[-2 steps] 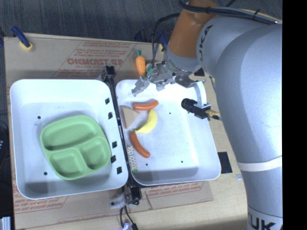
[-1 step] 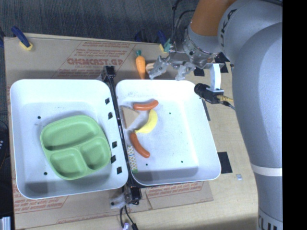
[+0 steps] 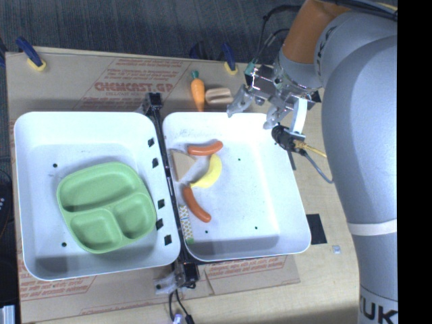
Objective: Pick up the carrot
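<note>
Carrot [image 3: 197, 93]: small, orange, green top; lying outside bins on cardboard, just behind right bin's far rim.

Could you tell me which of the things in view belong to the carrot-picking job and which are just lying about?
Job:
carrot, behind the bins
gripper

Lying about:
banana
two sausages
bread slice
bun
green divided plate
</note>
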You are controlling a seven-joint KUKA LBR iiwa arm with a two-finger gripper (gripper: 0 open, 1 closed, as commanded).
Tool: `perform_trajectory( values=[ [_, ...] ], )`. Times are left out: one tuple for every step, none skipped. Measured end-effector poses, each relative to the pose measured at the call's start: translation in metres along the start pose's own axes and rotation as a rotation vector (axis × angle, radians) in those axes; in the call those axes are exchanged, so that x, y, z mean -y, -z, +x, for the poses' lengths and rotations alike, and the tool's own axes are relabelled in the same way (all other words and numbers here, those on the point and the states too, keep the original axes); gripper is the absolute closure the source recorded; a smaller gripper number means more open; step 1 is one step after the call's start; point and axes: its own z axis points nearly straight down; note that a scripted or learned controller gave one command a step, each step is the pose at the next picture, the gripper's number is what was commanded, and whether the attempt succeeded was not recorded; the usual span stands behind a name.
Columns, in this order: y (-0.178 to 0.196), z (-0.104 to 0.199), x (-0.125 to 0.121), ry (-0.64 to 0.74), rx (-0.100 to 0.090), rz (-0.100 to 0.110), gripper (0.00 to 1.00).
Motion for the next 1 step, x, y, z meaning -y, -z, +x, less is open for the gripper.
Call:
perform_trajectory(
  values=[
    [-0.1397, 0.0257, 0.0092, -0.571, -0.001, 0.002, 0.00]
  ],
)
